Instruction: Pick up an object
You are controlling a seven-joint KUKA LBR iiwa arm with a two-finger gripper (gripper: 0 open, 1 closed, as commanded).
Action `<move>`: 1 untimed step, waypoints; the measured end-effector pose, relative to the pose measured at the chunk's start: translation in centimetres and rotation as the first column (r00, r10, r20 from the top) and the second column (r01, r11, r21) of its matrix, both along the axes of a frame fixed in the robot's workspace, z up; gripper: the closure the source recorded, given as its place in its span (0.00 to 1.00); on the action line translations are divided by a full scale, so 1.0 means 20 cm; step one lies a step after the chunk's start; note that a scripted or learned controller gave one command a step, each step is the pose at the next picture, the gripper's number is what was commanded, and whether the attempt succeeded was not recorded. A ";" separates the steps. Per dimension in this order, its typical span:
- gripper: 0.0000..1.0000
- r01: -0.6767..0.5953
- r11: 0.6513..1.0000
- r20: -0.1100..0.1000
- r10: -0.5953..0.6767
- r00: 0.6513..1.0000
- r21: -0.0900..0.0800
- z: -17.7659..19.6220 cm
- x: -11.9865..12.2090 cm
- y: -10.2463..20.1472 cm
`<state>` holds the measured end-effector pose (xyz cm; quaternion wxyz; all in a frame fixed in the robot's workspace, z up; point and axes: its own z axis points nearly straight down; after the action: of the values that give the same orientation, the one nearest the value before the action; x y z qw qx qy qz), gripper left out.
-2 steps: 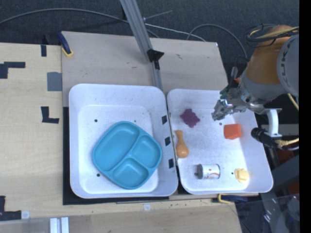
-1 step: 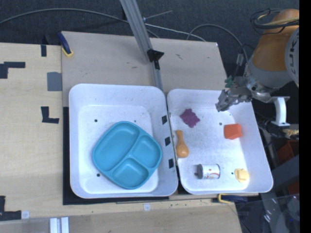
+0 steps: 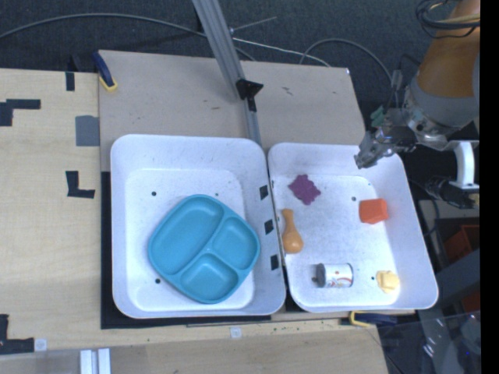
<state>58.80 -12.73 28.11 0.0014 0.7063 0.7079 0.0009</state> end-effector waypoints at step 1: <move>1.00 -0.005 1.000 -0.005 0.005 1.000 0.002 -0.02 0.01 0.29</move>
<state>58.96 -6.97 27.64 -0.0010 0.7047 0.7095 0.0001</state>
